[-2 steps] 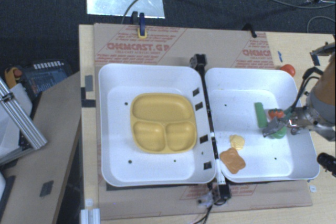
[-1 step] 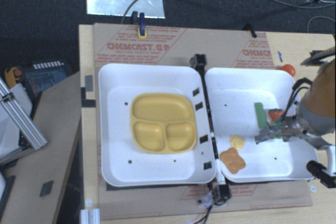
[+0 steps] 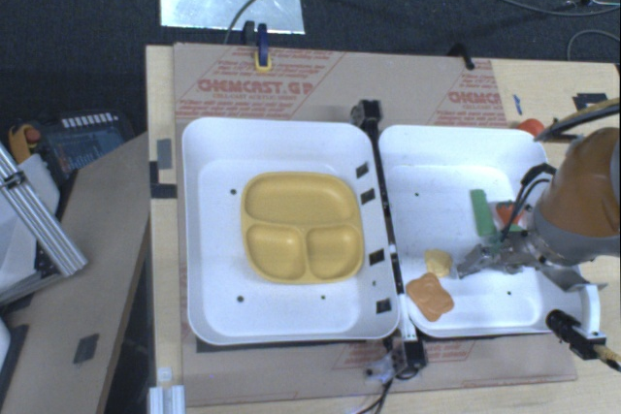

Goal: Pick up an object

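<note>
gripper spot: the gripper (image 3: 475, 264) sits low in the right bin (image 3: 427, 150), lower right of the frame, arm (image 3: 582, 199) coming in from the right edge

gripper state: honestly can't tell if it's spread or clamped, the tip is just a grey blur from here; nothing visibly caught in it

nearest target: small pale yellow piece (image 3: 439, 261), just left of the tip, nearly touching it by the look of it

next closest: orange lumpy piece (image 3: 430, 296), below and left of the tip, near the bin's bottom edge

green block (image 3: 480, 212): just above the tip, long axis running up-down in the frame, slightly tilted

red bit (image 3: 506, 211): peeking out right of the green block, mostly hidden by cables, can't say what it is

my guess: short nudge left gets the yellow one, that's the easy grab

count, right bin: one yellow, one orange, one green, one red

count, left bin (image 3: 209, 238): one yellow divided tray (image 3: 299, 226), three compartments

bins: two
</note>
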### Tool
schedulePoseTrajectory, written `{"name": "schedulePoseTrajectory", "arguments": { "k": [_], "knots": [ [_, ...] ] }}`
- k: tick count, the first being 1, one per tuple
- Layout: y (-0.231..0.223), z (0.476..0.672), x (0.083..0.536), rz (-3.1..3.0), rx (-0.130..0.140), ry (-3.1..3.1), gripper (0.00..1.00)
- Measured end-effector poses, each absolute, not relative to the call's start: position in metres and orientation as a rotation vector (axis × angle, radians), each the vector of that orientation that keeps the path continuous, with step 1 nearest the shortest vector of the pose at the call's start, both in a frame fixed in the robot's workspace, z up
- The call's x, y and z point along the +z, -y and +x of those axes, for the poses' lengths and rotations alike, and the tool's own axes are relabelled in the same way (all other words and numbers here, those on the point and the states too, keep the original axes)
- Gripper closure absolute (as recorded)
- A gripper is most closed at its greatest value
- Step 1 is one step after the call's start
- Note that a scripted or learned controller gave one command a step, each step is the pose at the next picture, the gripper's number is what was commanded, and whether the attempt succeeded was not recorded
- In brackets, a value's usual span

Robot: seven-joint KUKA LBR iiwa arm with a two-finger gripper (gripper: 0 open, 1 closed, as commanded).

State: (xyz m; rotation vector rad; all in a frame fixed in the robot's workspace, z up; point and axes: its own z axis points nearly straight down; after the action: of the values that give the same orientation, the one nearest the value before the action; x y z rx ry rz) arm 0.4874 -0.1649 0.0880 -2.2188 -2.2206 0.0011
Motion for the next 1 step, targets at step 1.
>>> {"name": "schedulePoseTrajectory", "arguments": {
  "k": [1],
  "knots": [
    [0.1657, 0.4889, 0.1012, -2.221, -0.002, 2.226, 1.0]
  ]
}}
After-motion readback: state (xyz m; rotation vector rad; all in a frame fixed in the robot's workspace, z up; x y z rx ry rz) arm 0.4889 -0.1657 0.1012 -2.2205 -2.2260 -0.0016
